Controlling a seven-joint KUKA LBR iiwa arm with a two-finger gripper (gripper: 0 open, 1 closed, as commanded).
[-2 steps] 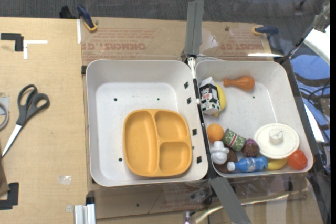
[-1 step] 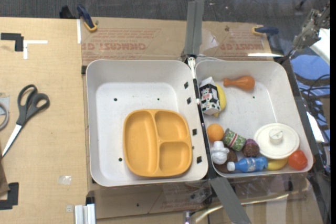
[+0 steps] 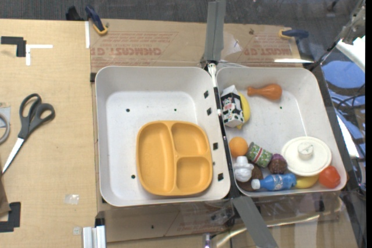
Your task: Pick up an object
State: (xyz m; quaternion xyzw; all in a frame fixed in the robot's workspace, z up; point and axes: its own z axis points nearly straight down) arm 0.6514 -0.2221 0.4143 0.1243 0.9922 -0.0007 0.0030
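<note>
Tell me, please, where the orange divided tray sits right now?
The orange divided tray lies in the left bin, toward its front, near the divider beside the right bin.

Two white bins (image 3: 110, 125) are sitting side by side on the desk (image 3: 46, 183). The left one is carrying 1 orange divided tray (image 3: 174, 158). The right one is holding approx. 10 small items (some overlapping, so count is rough), incl. 1 milk carton (image 3: 232, 108), 1 orange ball (image 3: 238, 146), 1 white lidded pot (image 3: 306, 155), 1 blue bottle (image 3: 274, 183). One pr. of scissors (image 3: 26, 122) is lying on the desk.
</note>
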